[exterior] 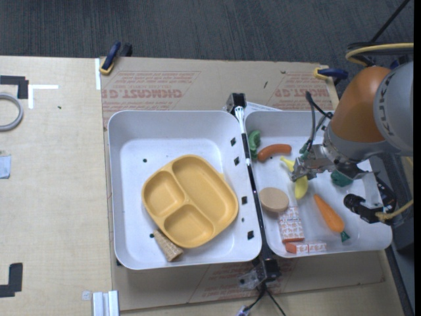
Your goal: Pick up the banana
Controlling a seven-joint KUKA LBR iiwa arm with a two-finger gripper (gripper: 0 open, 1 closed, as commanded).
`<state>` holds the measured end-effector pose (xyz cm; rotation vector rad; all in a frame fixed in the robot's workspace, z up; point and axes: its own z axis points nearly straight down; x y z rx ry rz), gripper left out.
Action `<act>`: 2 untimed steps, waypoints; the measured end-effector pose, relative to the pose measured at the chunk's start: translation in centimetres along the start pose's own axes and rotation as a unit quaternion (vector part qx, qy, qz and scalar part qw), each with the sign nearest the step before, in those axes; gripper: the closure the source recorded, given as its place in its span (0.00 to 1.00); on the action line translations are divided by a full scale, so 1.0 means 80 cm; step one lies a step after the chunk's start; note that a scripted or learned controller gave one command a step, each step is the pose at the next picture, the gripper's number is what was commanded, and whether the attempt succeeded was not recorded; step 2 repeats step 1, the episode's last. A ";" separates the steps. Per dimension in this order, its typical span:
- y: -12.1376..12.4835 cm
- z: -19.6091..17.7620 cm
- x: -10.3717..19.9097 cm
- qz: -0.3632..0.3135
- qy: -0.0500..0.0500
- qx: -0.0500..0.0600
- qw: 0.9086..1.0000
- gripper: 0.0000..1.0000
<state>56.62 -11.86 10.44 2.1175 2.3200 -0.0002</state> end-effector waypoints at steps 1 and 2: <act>0.063 -0.112 0.032 -0.117 0.000 0.000 0.993 1.00; 0.063 -0.112 0.032 -0.117 0.000 0.000 0.993 1.00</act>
